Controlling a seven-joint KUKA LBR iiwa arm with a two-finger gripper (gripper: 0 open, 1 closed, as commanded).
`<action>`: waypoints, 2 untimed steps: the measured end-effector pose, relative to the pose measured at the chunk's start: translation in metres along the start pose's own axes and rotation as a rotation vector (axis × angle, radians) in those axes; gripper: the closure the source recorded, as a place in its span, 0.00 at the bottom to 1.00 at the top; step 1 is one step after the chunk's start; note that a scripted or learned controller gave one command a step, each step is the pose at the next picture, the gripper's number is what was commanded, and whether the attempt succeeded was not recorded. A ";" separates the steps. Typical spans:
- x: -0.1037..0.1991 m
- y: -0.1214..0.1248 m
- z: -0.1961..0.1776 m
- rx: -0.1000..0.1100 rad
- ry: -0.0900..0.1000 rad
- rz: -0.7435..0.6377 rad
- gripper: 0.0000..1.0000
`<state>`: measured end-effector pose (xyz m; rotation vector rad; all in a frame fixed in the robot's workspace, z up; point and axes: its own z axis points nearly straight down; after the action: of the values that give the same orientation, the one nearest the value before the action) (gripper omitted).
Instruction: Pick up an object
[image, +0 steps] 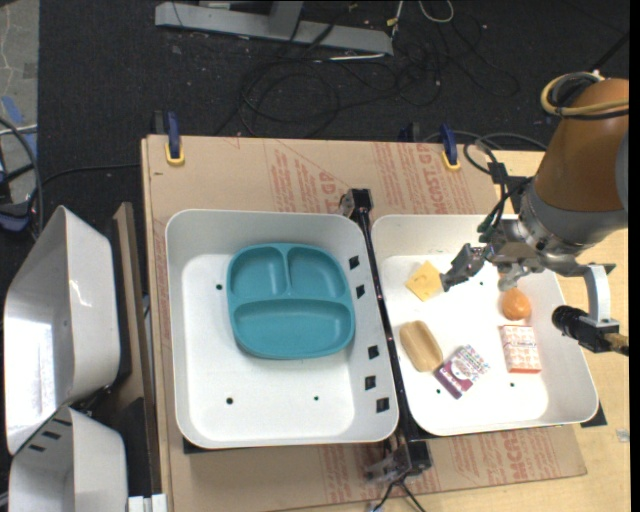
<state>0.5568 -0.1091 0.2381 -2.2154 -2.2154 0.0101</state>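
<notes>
I see right bin holding five small items: yellow wedge near its upper left, tan oblong piece below that, purple-and-white packet just beside oblong piece, orange ball toward right, red-and-white packet directly below ball. Gripper hangs over bin's upper middle, just right of yellow wedge, nothing visible between its tips. Grey arm with orange band enters from right. Left bin carries teal divided tray. Cardboard sheet lies under both bins.
</notes>
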 end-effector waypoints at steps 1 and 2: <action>0.000 0.002 -0.005 -0.010 -0.001 -0.002 0.00; 0.000 0.005 0.059 -0.004 -0.001 0.001 0.00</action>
<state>0.5611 -0.1088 0.1793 -2.2186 -2.2169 0.0067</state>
